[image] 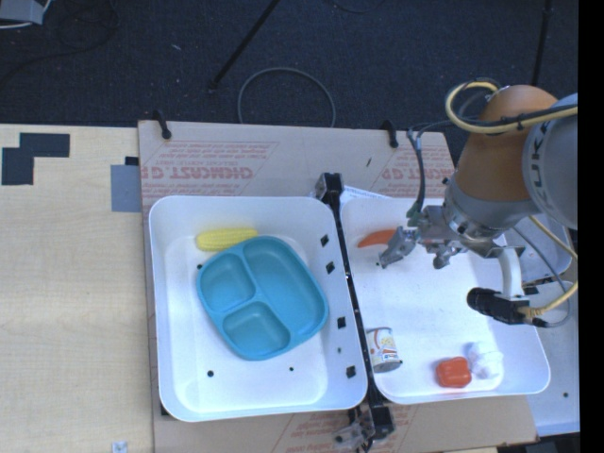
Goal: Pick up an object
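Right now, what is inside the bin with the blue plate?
In the left bin lie the blue plate and a yellow corn cob. Anything under the plate is hidden.

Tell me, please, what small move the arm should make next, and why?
Probably lower the gripper toward the carrot, shifting slightly left. The gripper hangs open over the right bin with nothing between its fingers, and the orange carrot lies just beside its left fingertip, closer than the can.

I see the counter carrying a cardboard sheet, with two white bins side by side on it.
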Robot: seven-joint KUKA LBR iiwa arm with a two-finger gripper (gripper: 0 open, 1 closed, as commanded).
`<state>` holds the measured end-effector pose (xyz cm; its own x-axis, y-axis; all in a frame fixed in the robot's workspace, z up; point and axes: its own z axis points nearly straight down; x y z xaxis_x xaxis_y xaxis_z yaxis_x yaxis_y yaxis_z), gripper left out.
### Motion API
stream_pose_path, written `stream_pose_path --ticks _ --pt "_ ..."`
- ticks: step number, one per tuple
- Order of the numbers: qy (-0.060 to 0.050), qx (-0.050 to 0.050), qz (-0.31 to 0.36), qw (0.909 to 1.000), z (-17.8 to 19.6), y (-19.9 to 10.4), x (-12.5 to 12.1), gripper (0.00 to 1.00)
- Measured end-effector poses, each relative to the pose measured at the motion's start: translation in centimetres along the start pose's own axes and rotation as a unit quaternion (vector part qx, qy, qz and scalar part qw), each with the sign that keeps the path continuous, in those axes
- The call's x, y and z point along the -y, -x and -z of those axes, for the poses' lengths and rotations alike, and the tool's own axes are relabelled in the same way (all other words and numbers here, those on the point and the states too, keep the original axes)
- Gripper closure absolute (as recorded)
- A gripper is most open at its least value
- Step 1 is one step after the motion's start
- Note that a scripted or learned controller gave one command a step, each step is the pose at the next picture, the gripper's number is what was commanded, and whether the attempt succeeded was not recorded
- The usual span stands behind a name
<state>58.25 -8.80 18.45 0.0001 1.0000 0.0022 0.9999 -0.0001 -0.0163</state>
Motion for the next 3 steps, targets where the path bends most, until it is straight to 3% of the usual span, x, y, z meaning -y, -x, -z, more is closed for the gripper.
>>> stream_pose_path --ticks 1,3 --pt "0.006 0.001 0.001 1.0 0.7 0.0 -0.3 0.0" --pt "0.004 0.0 0.0 1.0 -9.1 -0.6 -0.2 0.0"
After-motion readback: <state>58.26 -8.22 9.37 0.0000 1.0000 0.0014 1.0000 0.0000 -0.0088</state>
